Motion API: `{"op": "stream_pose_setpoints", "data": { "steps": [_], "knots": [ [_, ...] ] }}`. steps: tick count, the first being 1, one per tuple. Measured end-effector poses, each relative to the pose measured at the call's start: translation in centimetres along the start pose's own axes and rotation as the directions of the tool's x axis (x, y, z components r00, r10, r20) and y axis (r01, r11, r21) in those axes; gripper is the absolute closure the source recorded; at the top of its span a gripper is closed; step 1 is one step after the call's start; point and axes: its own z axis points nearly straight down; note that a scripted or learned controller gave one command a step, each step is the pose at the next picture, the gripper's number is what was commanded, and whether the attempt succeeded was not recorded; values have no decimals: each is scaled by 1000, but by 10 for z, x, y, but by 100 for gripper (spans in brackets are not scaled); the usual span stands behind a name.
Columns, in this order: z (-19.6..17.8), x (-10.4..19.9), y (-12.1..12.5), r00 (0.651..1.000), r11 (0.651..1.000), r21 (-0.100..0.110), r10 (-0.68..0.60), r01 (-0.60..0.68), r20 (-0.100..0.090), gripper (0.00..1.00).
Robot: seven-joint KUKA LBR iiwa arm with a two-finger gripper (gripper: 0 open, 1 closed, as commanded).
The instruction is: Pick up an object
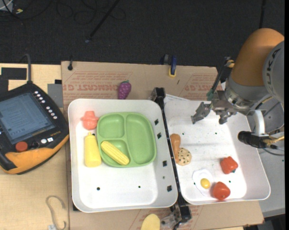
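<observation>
The claw [214, 113] hangs released and empty over the right bin [259, 176]. Below it and to its left lie a cookie [183, 156] and fried egg [202, 180]; two tomatoes [229, 165] wait beyond. Nothing is picked up yet.

bench [34, 195] is carrying a cardboard sheet [135, 83] with two white bins sitting side by side on it, left bin [116, 195] and right bin [252, 186]. a tablet controller [25, 123] is lying off left, a purple grape toy [124, 89] is resting behind the left bin.
</observation>
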Motion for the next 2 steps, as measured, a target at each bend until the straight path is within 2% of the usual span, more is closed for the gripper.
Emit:
{"op": "stream_pose_setpoints", "data": {
  "steps": [1,2],
  "knots": [
    [-8,0,3,1000,1000,-15,-2,2,2,0],
    [36,5,-1,1000,1000,-9,-3,3,1,0]
  ]
}}
